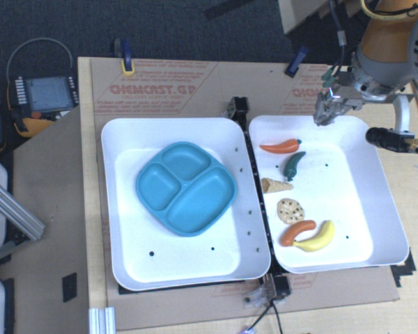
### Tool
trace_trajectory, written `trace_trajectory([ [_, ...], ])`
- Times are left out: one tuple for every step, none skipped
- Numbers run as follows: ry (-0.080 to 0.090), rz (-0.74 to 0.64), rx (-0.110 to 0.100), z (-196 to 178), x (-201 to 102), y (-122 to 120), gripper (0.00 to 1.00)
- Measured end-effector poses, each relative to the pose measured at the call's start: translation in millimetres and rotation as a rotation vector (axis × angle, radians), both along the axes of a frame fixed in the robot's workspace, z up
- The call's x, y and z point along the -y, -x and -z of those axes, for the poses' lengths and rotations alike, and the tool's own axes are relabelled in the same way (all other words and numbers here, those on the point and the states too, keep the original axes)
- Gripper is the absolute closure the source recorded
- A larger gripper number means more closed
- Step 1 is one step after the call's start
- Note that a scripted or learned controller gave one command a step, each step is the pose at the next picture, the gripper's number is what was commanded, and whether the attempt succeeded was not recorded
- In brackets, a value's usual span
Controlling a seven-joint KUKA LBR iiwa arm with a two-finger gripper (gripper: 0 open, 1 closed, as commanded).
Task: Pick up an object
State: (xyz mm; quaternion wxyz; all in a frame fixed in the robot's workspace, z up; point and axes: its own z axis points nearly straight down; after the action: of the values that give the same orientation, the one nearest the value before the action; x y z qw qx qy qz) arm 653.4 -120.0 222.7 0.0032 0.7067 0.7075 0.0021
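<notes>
The right bin (376, 207) holds several small food toys: a red chili pepper (280, 145), a dark green pepper (293, 163), a beige cone (274, 184), a round cookie (290, 210), a red sausage (297, 232) and a yellow banana (317, 237). My gripper (327, 113) hangs over the far edge of the right bin, up and to the right of the red chili, apart from all the toys. Nothing shows between its fingers.
The left bin (122, 207) bears a blue divided plate (187, 187). A black clamp (237, 107) sits at the far end of the seam between the bins. The bench's cardboard surface (195, 89) runs behind both bins.
</notes>
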Motion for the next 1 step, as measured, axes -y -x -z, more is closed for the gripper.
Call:
trace_trajectory([
  [-0.003, -0.002, -0.010, 7.5, -44.3, 14.3, 1.00],
])
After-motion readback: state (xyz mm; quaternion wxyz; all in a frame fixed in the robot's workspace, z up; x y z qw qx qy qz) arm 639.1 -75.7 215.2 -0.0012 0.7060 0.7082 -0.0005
